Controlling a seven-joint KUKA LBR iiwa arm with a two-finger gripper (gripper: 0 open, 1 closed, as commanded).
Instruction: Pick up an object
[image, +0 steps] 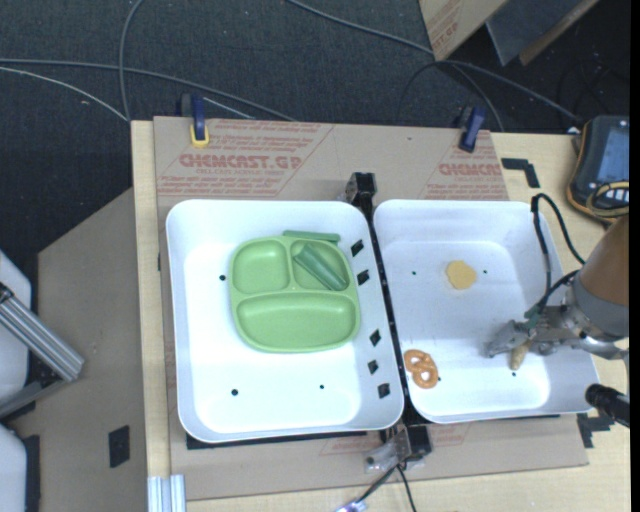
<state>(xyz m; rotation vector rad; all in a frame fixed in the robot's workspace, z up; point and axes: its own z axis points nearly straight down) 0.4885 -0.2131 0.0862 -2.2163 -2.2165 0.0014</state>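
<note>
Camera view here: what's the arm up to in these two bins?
The arm reaches in from the right, its tool low in the right bin. A small tan piece shows at its tip, but a grasp cannot be confirmed. A pretzel and a yellow round piece lie apart from it. The left bin holds a green divided plate.

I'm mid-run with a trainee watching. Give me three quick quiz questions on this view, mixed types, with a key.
1. True or false: the green divided plate lies in the right bin.
2. Which lies nearest the front rim of the right bin? A. pretzel B. round yellow piece C. green divided plate
3. Fill in: the pincer is over the ____ bin.

Key: 1 false, it is in the left bin; 2 A; 3 right.
</note>
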